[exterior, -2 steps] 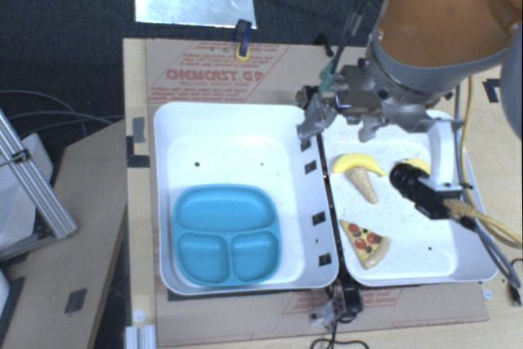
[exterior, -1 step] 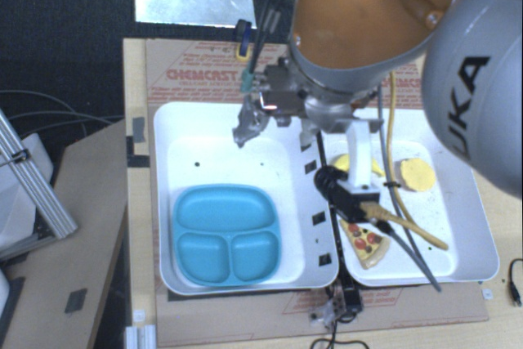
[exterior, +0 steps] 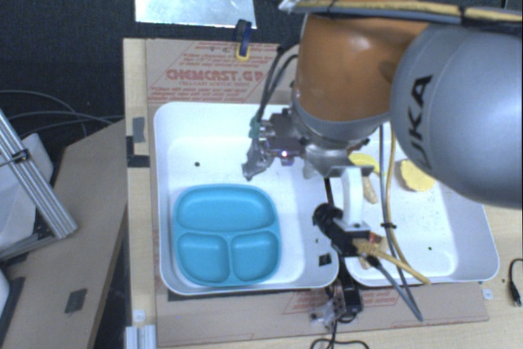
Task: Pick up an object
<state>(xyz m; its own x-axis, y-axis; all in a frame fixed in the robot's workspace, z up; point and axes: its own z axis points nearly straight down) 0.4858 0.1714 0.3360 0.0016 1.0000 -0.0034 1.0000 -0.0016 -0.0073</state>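
Gripper (exterior: 255, 161) at frame centre, above the sky-blue three-compartment plastic tray (exterior: 226, 234) in the left white bin (exterior: 184, 131); grip state: cannot tell. Approach step. Next: descend onto the tray rim.

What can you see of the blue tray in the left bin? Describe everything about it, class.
The blue tray is light blue, smooth and plastic-looking, with rounded corners. It has three compartments: one wide one across the far side and two smaller ones side by side on the near side. It lies flat, right way up, on the floor of the left bin, toward the near edge. The compartments look bare. The hand hangs just beyond its far rim.
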